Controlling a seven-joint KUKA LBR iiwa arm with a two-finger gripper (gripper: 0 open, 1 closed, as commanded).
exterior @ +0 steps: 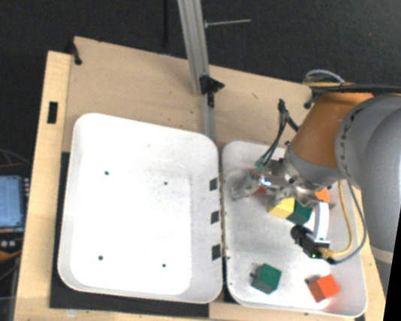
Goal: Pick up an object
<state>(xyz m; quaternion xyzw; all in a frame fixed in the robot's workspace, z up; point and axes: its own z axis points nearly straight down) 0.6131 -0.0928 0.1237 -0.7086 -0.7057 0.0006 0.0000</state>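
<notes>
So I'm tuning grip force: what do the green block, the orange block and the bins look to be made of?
The small green cube-like block and the small orange block look matte and solid-coloured with no glints, perhaps foam, painted wood or plastic; I can't tell which. The two shallow white bins look like moulded plastic: rounded corners, smooth, faintly scuffed floors.

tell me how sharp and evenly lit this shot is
Camera view: soft overall, small edges fuzzy; the white bins look bright and slightly washed out; the floor around the bench is very dark; the arm blocks the blocks under its wrist; the green block stays readable.
</notes>
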